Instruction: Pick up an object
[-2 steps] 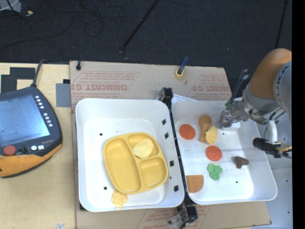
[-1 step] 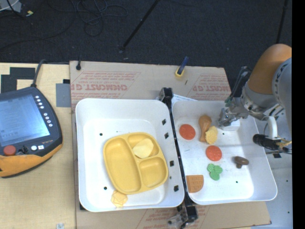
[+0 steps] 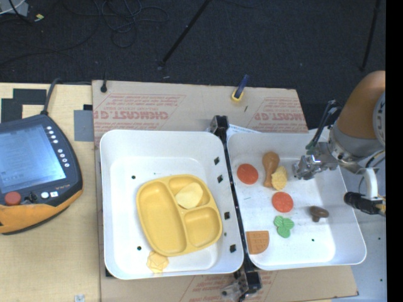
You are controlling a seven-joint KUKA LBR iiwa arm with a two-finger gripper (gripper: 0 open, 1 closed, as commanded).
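A grey-and-orange teach pendant is lying at the far left of the bench. The left white bin is holding a yellow three-compartment plastic tray, with a pale yellow chip-like piece sitting in its upper compartment and a small yellow toy lying just below the tray. The right white bin is containing two red-orange discs, a brown drumstick-shaped toy, a green clover-shaped piece, a tan cracker square and a small brown lump. The gripper is hovering at the bin's upper right, just beside the drumstick; nothing is showing between its fingers, and whether they are apart or together cannot be told.
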